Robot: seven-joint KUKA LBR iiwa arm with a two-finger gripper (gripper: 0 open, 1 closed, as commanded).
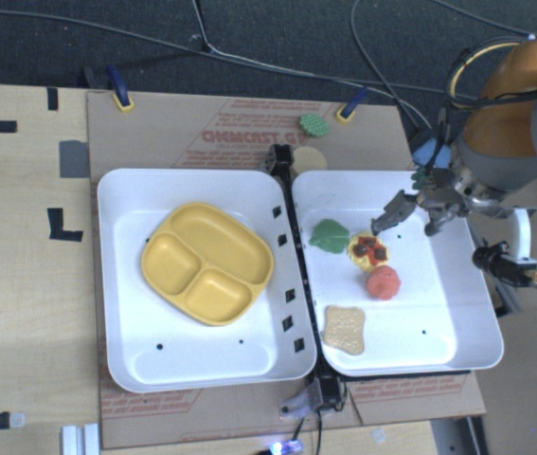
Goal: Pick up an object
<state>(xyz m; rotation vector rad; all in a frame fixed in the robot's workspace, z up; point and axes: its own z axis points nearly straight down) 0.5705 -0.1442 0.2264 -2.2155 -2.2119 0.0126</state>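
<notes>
My fingers (408, 216), spread apart and holding nothing, hang over the right bin (457, 282) near the patterned piece (368, 249), which I judge liable to slip or drag its touching neighbours, the red ball (383, 282) and green leaf (329, 235), in closing.

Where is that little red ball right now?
The red ball lies in the right bin, just below the small red-and-yellow piece and up and right of the tan bread slice.
</notes>
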